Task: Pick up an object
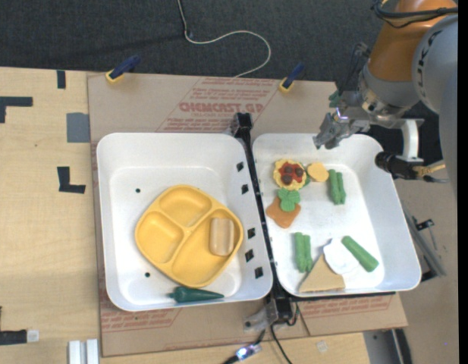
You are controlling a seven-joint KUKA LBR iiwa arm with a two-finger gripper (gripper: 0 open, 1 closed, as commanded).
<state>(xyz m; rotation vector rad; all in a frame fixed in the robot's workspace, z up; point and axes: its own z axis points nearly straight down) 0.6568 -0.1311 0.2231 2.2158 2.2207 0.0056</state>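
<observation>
My gripper [327, 136] hangs over the far rim of the right bin [385, 203], above and to the right of the food toys. Nothing shows between its fingers. Below it lie a small pizza toy [290, 173], a yellow round piece [318, 173] and a green bean [337, 187]. Lower down sit a green and orange carrot-like toy [285, 208], another green piece [302, 251], a white disc [340, 258] on a tan wedge [322, 279], and a green pod [359, 253].
The left bin [120, 173] holds a yellow divided plate [180, 233] with a tan bread roll [221, 234] on it, and a dark green pepper [196, 295] by the near wall. Black clips join the bins along the middle rim [252, 203].
</observation>
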